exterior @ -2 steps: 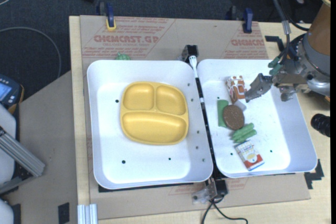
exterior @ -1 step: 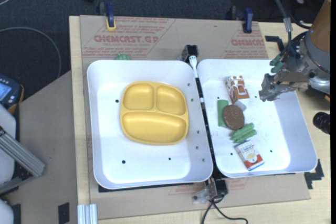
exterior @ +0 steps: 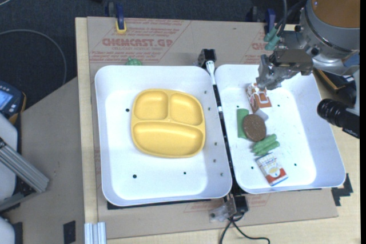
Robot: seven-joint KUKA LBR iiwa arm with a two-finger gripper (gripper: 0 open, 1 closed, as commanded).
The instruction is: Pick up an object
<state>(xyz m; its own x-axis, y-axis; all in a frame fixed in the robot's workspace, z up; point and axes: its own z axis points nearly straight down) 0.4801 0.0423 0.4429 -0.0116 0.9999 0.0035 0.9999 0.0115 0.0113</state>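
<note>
In the camera view the pick looks barely begun: the gripper (exterior: 264,84) hangs low over the right bin (exterior: 323,140), at a small orange-and-white carton (exterior: 258,98). Nothing appears lifted. Whether it is gripping I cannot tell; the wrist hides that. Near it lie a brown disc (exterior: 254,127), green pieces (exterior: 264,144) and another carton (exterior: 271,169). The yellow divided plate (exterior: 168,123) sits in the left bin (exterior: 114,140).

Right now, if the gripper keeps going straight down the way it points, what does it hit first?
Most likely the small orange-and-white carton in the right white bin; the gripper sits right over its upper end, though height above it is unclear.
</note>
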